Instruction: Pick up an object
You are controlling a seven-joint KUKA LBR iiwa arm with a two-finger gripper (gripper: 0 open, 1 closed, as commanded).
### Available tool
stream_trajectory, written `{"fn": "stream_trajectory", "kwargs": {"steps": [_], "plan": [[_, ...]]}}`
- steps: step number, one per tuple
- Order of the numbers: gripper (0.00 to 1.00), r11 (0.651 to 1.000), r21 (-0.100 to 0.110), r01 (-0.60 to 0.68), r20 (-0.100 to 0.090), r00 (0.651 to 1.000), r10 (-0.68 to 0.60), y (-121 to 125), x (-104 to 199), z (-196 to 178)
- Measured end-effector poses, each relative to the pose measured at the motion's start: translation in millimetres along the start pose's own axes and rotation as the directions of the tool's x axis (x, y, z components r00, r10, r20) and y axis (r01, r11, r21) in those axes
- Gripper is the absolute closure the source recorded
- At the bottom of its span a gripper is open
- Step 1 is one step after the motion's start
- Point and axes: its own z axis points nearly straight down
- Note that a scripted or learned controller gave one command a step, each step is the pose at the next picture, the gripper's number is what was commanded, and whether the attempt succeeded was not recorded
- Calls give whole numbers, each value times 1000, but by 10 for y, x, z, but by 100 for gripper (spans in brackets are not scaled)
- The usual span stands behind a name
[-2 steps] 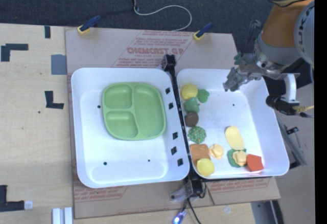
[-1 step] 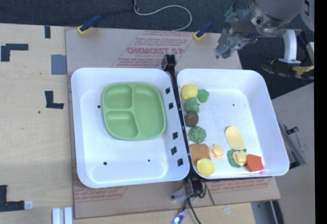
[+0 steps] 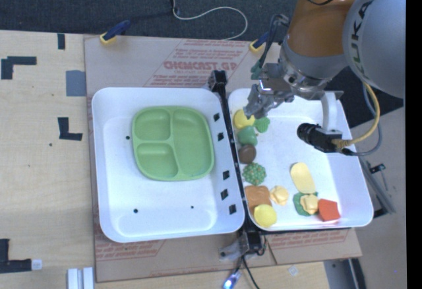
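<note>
Camera view: claw (image 3: 254, 109) down in right bin (image 3: 349, 169), touching yellow toy (image 3: 242, 119) beside green piece (image 3: 262, 125). Finger state impossible to tell.

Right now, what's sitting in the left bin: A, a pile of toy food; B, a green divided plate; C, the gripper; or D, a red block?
B: the green divided plate lies in the left bin, while the toy food sits in the right bin.

I'm seeing smooth white plastic bins (image 3: 112, 215), a matt green plastic tray (image 3: 173, 142), cardboard (image 3: 191, 63) underneath, and my glossy orange band (image 3: 323, 10).
</note>
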Motion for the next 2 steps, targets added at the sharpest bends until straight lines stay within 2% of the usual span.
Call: {"fn": "stream_trajectory", "kwargs": {"steps": [1, 2], "plan": [[100, 1000, -6, -7, 4, 1000, 7, 285, -251, 364], [100, 1000, -12, -9, 6, 1000, 9, 884, -956, 493]]}}
